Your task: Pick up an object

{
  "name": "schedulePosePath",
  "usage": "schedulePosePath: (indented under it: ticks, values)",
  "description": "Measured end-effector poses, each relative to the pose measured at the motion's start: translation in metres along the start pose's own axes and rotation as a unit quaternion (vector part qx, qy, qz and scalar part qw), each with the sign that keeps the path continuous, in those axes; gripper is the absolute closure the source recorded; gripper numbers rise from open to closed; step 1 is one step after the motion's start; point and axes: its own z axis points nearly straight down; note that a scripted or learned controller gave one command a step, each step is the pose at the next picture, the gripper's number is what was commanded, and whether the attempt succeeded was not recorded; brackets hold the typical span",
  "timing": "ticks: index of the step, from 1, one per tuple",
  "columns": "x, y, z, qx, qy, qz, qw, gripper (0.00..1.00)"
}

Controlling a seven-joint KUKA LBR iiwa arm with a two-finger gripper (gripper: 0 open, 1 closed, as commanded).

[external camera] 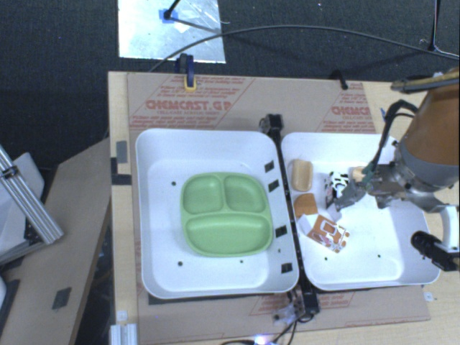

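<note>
Objects for picking lie in the right bin [374,268], all gathered toward its left side: a tan bread-like piece [301,173] near the divider, an orange-brown piece [305,205] just below it, a flat red-and-white packet [328,233] lower still, and a black-and-white toy [336,186] (it looks like a small cow) to the right of the tan piece. The hand [346,192] sits low over this bin, at the end of the grey arm [431,139] reaching in from the right, and its dark tip is right against the black-and-white toy. Whether the hand is wide, narrow or gripping the toy cannot be told from this slanted view, since the tip and the toy blur together. The left bin [162,200] holds a green divided plate [226,214] with three compartments, lying flat near the middle. Both bins rest on a brown cardboard sheet [215,103] printed with red lettering, spread over the tabletop [75,207]. A blue-and-yellow clamp [188,72] grips the sheet's far edge.
</note>
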Motion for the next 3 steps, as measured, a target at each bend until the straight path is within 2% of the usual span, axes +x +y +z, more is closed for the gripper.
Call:
schedulePosePath:
  ticks: [1,2,3]
  values:
    - [0.000,0.002,-0.004,-0.004,-0.001,-0.001,1.0000,0.00]
    - [-0.009,0.005,0.044,-0.002,0.000,0.001,1.0000,0.00]
    - [-0.002,0.001,0.104,-0.001,0.000,0.000,1.0000,0.00]
